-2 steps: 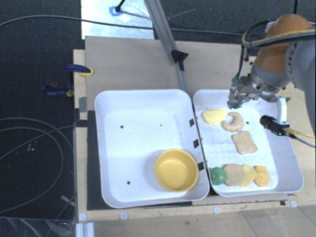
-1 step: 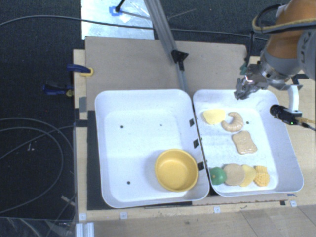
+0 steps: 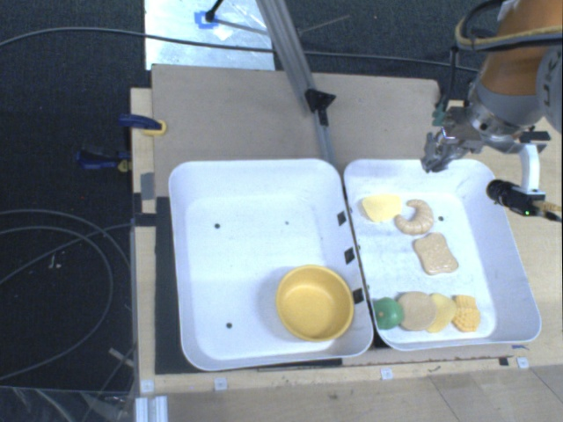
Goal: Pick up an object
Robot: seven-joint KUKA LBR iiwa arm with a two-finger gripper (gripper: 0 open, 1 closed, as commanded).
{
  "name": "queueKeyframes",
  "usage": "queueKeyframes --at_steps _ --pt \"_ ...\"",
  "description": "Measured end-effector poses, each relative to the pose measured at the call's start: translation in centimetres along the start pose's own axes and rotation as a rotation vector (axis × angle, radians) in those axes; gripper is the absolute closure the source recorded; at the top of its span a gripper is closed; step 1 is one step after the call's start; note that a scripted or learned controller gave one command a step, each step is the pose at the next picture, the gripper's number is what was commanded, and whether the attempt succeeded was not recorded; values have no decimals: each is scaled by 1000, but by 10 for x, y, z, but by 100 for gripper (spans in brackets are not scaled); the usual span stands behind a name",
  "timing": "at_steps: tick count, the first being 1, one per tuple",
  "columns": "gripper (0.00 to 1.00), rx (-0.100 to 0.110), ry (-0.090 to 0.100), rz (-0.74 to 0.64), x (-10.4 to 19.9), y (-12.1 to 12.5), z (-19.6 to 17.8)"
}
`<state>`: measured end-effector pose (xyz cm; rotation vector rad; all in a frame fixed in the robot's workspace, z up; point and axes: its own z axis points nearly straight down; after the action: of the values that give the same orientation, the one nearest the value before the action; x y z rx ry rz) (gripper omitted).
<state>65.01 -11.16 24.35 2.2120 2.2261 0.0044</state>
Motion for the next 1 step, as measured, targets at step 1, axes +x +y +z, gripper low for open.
queueKeyframes --at_steps 1 --pt "100 5 1 -2 41 -23 10"
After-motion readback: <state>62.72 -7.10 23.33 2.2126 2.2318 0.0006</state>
